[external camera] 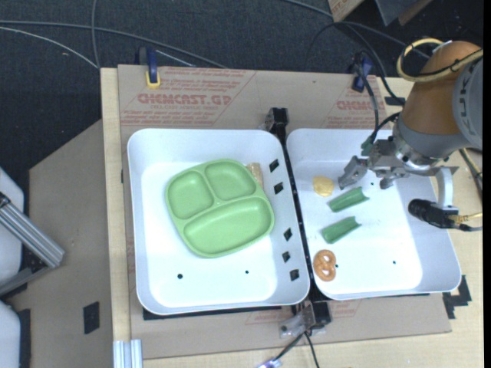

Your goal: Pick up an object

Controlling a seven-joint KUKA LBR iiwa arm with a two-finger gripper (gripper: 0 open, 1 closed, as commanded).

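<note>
In the right bin point(430, 274) lie a small yellow piece point(323, 185), two green sticks, one upper point(347, 199) and one lower point(338, 229), and a brown pretzel point(324, 264). My gripper point(369, 175) hangs over the bin's back part, just above and right of the upper green stick. Its fingers point(351, 172) are spread, it is open, and nothing sits between them. The arm reaches in from the right.
The left bin point(153, 228) holds a green divided plate point(220, 207), with a small tan piece point(255, 172) at the plate's back right edge. A black divider with clips point(285, 205) runs between the bins. The right bin's front right floor is bare.
</note>
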